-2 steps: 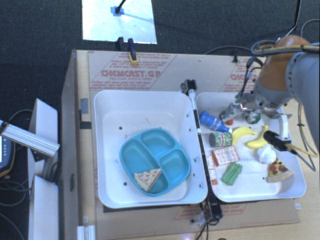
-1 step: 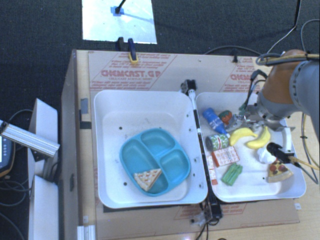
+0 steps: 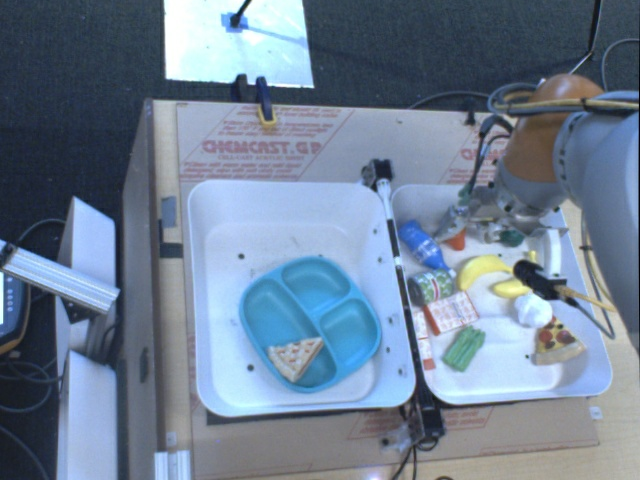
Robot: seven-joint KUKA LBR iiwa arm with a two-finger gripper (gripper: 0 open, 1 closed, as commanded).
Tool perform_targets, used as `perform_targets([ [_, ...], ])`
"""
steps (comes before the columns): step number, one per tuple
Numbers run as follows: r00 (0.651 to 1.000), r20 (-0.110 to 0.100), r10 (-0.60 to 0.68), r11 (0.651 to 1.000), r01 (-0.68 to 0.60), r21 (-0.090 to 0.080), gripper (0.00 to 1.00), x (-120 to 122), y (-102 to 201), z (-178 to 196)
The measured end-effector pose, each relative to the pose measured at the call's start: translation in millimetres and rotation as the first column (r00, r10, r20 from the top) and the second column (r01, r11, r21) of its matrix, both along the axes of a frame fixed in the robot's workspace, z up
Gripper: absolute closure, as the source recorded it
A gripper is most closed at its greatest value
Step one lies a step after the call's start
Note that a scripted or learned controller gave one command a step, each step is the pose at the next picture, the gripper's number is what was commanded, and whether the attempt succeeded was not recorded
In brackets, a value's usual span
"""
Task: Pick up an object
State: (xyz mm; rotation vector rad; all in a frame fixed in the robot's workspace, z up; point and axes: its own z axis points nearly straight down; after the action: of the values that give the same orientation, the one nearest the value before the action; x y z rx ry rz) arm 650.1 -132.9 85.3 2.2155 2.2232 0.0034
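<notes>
The jaws (image 3: 478,220) are sitting low at the far edge of the right bin (image 3: 600,373), mostly hiding behind the wrist; whether they are spread, I cannot tell; the curved glossy banana (image 3: 484,269) is lying just beside them, nearer the bin's middle.

Gripper (image 3: 478,218) fingers hidden by wrist

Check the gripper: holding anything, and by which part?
Cannot tell. The gripper is low at the back of the right bin, near the blue bottle, and its tips are too small and cluttered to show a hold.
</notes>
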Motion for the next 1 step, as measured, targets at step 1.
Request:
perform_targets([
  [1,1.000,0.002,0.003,1.000,-0.003,0.000,1.00,0.7,0.0,10.8],
])
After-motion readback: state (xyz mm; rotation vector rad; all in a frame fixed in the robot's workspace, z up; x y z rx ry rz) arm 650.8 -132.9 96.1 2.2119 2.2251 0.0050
